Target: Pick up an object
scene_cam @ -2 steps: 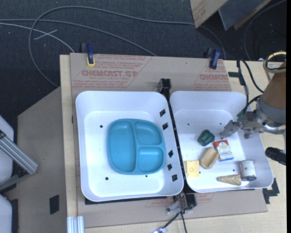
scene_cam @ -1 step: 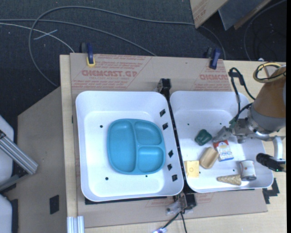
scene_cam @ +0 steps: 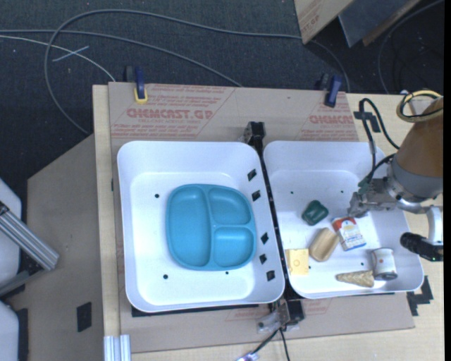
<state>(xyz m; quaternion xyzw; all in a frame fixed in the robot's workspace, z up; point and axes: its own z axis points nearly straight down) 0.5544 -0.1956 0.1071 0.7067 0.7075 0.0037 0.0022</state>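
From above, you see the hand [scene_cam: 357,205] low in the right bin [scene_cam: 303,158], just above a red-and-white packet [scene_cam: 349,234]; you cannot tell its grip. A blue divided plate [scene_cam: 210,226] lies in the left bin [scene_cam: 141,211].

Blue divided plate [scene_cam: 210,227], white bins [scene_cam: 134,176], dark-green lump [scene_cam: 315,211].

The grey arm with its orange band [scene_cam: 423,151] is cut off by the right edge, and the two-finger gripper [scene_cam: 358,204] is so crowded by wrist hardware that the state of its fingers cannot be told. The print on the small red-and-white carton [scene_cam: 349,234] (just below the gripper) is too small to be read. A brown cardboard box [scene_cam: 345,17] is cropped by the top edge.
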